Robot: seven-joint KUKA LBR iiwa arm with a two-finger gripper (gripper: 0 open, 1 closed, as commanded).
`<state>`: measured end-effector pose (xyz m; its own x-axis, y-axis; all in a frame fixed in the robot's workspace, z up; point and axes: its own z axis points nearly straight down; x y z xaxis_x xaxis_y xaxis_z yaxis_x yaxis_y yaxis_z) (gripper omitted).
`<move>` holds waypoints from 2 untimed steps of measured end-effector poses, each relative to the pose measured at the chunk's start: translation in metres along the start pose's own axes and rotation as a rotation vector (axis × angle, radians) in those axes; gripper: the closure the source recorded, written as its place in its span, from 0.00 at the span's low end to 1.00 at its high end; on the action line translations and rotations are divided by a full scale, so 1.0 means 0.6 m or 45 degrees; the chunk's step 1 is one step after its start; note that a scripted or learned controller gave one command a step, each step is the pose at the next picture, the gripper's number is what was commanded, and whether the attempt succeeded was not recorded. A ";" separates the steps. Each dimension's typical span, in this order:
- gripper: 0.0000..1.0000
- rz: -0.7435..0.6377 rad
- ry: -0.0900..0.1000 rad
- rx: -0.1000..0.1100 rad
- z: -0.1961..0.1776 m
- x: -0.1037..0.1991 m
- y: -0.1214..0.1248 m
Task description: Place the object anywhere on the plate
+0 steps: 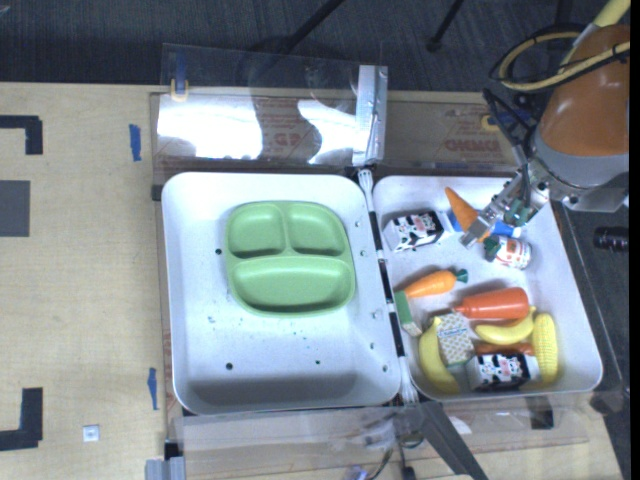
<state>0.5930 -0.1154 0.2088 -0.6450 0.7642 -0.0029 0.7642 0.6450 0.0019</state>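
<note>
plate [290, 256]: green, three compartments, lay flat in the left bin
object: could not tell which

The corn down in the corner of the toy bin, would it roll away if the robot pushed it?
Probably a little. The corn looks rounded like a cylinder, so it may roll sideways. But it lies against the bin wall and beside the banana, which would likely stop it. It looks like light plastic.

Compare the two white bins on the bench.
The left bin carries one thing, a green divided plate; the right bin is crowded with toy food, including a carrot and a banana. The gripper is over the right bin, not the left bin. Both are shallow, white and side by side.
</note>
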 end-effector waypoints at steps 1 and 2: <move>1.00 -0.127 0.004 0.001 0.040 0.096 0.042; 1.00 -0.174 0.005 0.002 0.039 0.171 0.102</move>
<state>0.5735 0.0023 0.1850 -0.7431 0.6692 0.0007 0.6692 0.7431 0.0004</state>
